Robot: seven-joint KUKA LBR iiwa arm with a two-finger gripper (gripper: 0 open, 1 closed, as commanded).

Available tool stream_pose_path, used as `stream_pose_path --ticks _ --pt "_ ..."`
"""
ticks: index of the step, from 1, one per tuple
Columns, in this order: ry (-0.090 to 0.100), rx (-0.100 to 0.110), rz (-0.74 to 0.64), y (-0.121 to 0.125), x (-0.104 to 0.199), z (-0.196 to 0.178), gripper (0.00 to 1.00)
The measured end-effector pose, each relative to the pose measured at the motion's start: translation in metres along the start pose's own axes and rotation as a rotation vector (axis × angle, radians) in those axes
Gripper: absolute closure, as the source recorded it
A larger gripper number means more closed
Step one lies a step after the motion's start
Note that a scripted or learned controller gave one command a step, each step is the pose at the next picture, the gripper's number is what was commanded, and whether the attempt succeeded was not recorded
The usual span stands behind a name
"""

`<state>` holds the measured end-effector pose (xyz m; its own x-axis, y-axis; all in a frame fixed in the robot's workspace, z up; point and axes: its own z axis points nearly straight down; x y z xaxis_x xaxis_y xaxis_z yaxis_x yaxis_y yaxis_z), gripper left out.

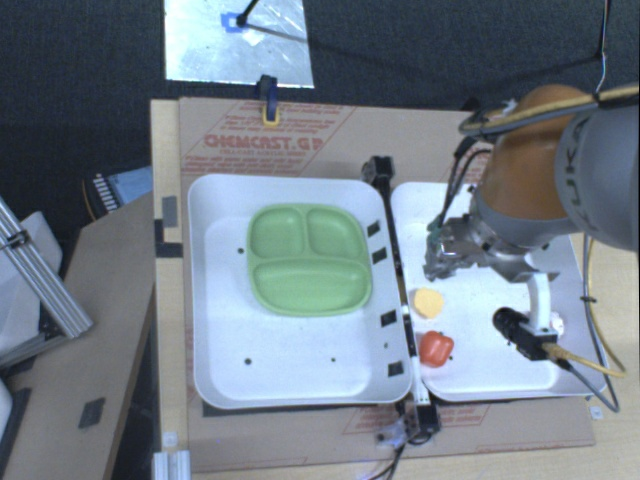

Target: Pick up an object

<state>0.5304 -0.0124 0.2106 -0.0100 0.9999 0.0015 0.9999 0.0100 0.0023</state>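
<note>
Camera view: gripper point(440, 264) hovers above yellow piece point(428, 303), right bin point(480, 378).

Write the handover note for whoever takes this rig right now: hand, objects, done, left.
Hand: over the right bin, near its left side, above the toys. Nothing seen held in it.
Yellow toy: lying in the right bin by the divider, just below the hand.
Red toy: in the right bin, nearer the front, beside the divider.
Green tray: in the middle of the left bin.
Done: arm is positioned over the right bin.
Left: the pick itself. The yellow toy looks like the closest candidate.
</note>
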Motion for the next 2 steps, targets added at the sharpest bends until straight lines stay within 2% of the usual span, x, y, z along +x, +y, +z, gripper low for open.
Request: stream_pose_path --ticks 1,2 --pt "0.001 -0.001 0.0 0.016 0.053 -0.013 1.0" --pt "0.001 0.001 0.001 0.03 0.099 -0.005 1.0"
